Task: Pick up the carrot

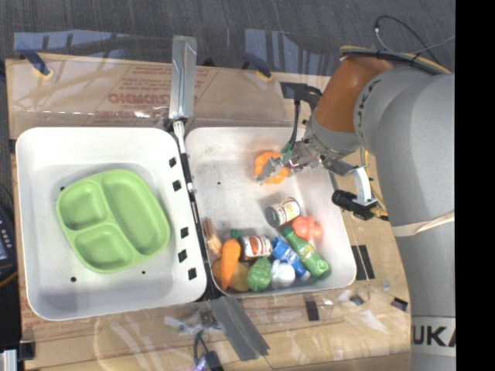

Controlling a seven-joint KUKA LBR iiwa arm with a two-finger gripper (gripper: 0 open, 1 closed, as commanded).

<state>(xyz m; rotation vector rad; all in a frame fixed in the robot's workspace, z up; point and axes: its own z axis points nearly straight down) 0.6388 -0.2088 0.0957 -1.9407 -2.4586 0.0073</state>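
Camera view: right bin [232, 149] with carrot [227, 263] among toys; claw [288, 161] state unclear.

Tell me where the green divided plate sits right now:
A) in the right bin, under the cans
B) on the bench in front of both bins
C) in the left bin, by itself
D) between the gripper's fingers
C: the green divided plate lies flat on the floor of the left bin, while the cans and toy food are piled in the right bin, where the gripper is working.
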